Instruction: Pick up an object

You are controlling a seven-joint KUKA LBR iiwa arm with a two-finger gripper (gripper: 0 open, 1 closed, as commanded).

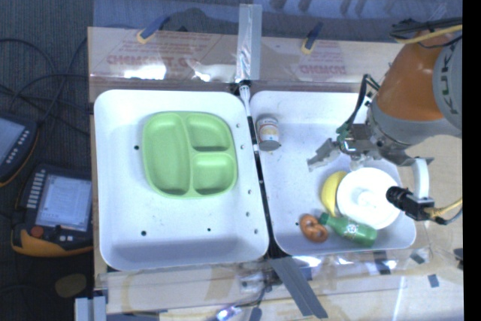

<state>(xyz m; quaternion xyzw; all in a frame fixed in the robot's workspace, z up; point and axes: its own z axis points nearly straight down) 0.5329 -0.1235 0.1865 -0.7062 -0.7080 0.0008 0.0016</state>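
Camera view, slanted down over both bins. Grey KUKA arm with orange band (421, 83) in from the right, two-finger gripper (336, 148) low over the right shallow white bin (297, 222), mid-bin, toward its far side. Jaws spread apart, nothing between the fingers; bare bin floor under them.

No single target named by the task, so every loose item counted as a candidate. In the right bin: one small cylindrical jar with a pale label (267, 131), lying against the far-left wall by the divider, well apart from the rest. One yellow rounded fruit-like object (331, 190), near-right of the gripper, touching one round white plastic bowl or lid (368, 199); which lies on top, hard to tell. One green plastic bottle (351, 229) lying flat at the near edge, just beside one small brown-orange lumpy object (313, 228), possibly a toy food piece.

Handling, judged: all probably light. Jar stiff and smooth, likely to roll; best pinched across its short width. Yellow piece rounded, probably slippery; squeeze across the middle. White round piece wide and shallow, awkward; rim only. Bottle stiff, graspable across the body. Clustered items likely to get nudged.

In the left shallow white bin (120, 237): one light-green three-compartment plastic tray (189, 154), flat, stiff, hard to pinch except at its rim.

Count: two bins, one tray, five loose items.
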